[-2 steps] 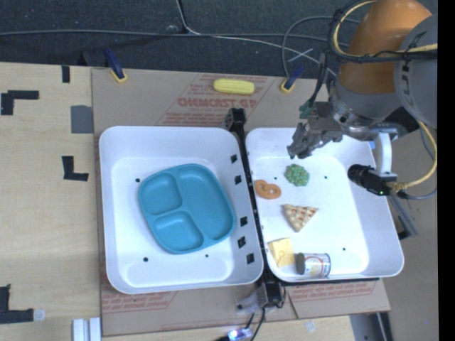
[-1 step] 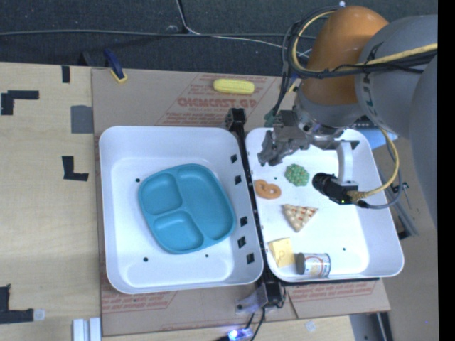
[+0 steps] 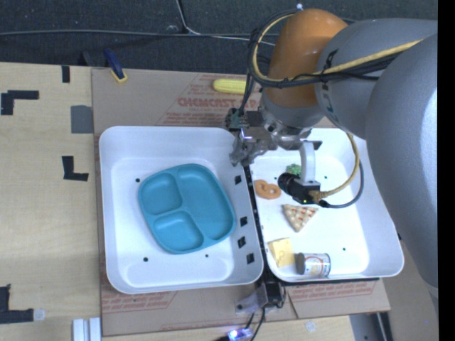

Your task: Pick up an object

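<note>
**Still hunting: the arm hangs over the right bin with nothing visibly picked**

Here the grey arm with its orange band (image 3: 302, 52) reaches in from the right and hangs over the far-left part of the right white bin (image 3: 377, 251). The gripper (image 3: 245, 148) sits close to the rim where the two bins meet; its metal parts are cluttered and dark, so whether the jaws are released or clenched cannot be told, and nothing is seen between them.

The candidates lie in the right bin: a small brown ring-shaped pretzel (image 3: 267, 189), a tan triangular wedge like a pizza slice (image 3: 299, 216) just nearer, a pale yellow block (image 3: 281, 251) near the front, and a small cylindrical can lying on its side (image 3: 314, 264) beside it. A dark green bit (image 3: 293, 169) sits by the arm's black fitting. The left white bin (image 3: 114, 190) holds a blue three-compartment plastic plate (image 3: 186, 207).

To do this step well, I judge the jaws should come down squarely over one separate item. The pretzel is nearest but flat, so it may slip. The can offers more height, though it may roll. Keeping away from the bin rim matters.

The bins rest on brown printed cardboard (image 3: 142, 101) over a pale wooden worktop (image 3: 43, 176) marked with black tape; a yellow object (image 3: 229, 86) lies at the far edge, dark fabric beyond.
</note>
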`<action>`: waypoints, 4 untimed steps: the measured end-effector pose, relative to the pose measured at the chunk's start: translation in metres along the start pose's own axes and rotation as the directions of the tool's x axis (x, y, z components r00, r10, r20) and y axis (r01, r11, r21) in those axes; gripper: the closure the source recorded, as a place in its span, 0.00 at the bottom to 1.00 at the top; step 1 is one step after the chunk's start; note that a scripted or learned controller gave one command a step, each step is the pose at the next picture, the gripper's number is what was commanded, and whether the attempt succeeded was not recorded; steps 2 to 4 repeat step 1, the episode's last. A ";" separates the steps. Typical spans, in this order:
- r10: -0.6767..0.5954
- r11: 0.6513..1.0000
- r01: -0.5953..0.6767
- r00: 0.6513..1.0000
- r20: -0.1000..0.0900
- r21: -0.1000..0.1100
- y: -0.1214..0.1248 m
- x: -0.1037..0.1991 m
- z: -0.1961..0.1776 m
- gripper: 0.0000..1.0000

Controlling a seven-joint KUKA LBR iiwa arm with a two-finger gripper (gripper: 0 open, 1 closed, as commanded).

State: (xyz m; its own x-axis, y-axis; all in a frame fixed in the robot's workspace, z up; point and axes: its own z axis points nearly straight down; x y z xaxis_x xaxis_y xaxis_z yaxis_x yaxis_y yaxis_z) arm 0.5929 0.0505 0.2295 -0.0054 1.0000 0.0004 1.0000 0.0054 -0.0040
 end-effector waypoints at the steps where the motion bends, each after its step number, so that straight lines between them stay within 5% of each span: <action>1: -0.001 1.000 0.001 1.000 0.000 -0.002 -0.003 0.049 -0.001 1.00; 4: -0.001 1.000 0.001 1.000 0.000 -0.002 -0.003 0.049 -0.001 1.00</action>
